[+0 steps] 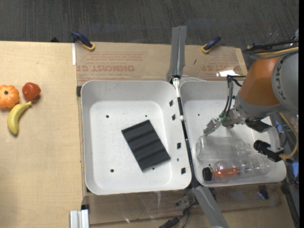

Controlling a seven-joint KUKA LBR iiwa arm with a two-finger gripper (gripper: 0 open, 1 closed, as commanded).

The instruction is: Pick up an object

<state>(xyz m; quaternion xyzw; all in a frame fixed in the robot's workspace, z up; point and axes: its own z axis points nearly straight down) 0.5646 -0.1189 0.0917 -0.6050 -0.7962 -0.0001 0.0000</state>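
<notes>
So, just the one overhead camera. The arm [270, 87] comes in from the right of the frame and its gripper [214, 124] hangs over the right bin [187, 103], right above a clear plastic bottle [228, 148] lying in the middle of that bin. I honestly can't tell how the tool is set from this angle; the tip is just a small metallic blur. A second clear bottle with a black cap and something orange inside [232, 170] lies along the bin's lower edge, just beside the first one. Nothing is visibly held.

What could go wrong: both bottles are see-through, round and on their sides, so I'd guess a grab could slip off or roll one away, or nudge one into the other since they're so close.

The left bin [88, 127] holds a dark ribbed slab [146, 145] lying flat at a slant near its middle. Both bins sit on brown cardboard [118, 63] clipped down by blue clamps [81, 40] at the top. On the wooden bench [38, 165] at the left sit an orange [7, 97], a tomato [31, 91] and a banana [17, 117], well apart from the bins. Dark carpet [118, 8] runs across the top.
</notes>
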